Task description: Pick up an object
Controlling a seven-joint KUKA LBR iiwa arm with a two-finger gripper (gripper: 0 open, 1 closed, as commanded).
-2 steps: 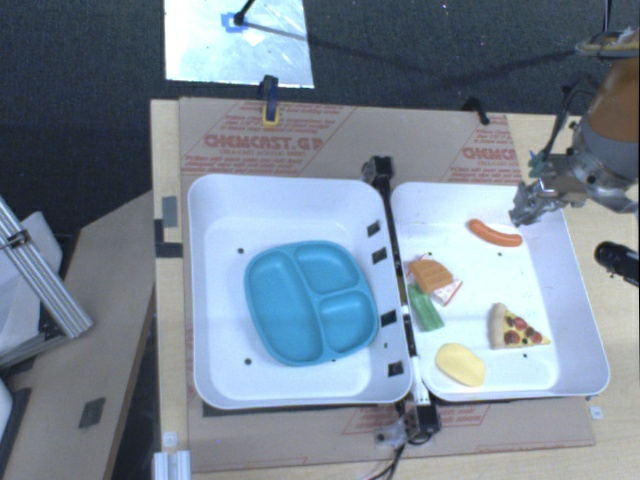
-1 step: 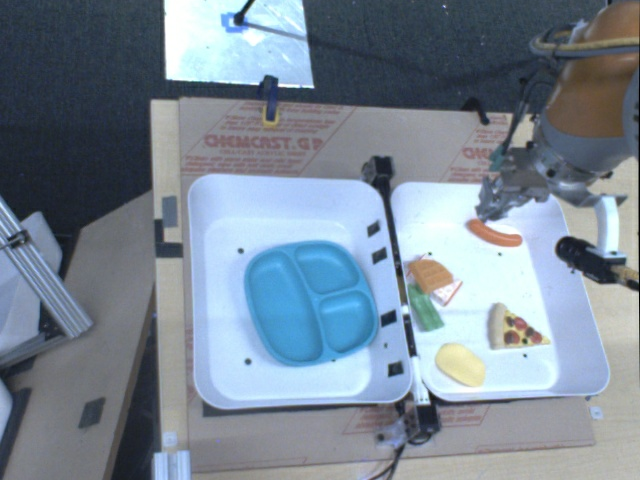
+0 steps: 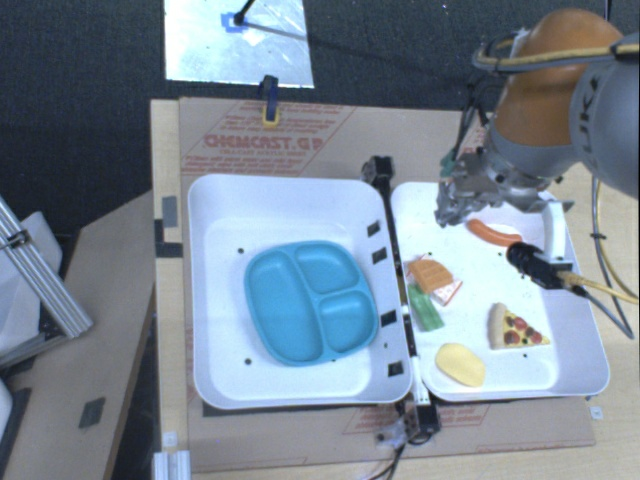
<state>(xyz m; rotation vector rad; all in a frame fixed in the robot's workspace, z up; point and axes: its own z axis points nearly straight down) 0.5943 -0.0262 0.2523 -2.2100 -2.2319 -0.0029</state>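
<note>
The toy hot dog is lying in the right bin, near its far edge, long axis running left to right, tilting slightly toward the camera on the right. The gripper is hovering just beside its left end; whether the claw is wide or narrow cannot be told. A pizza slice is lying nearer the camera.

You have the arm entering from the right of the camera view, its orange band uppermost and the grey wrist below it angled down and to the left. The gripper hangs over the far left corner of the right bin, close above that bin's floor. Cables loop around the wrist. At this slant you cannot make out how the gripper's tips stand.
</note>
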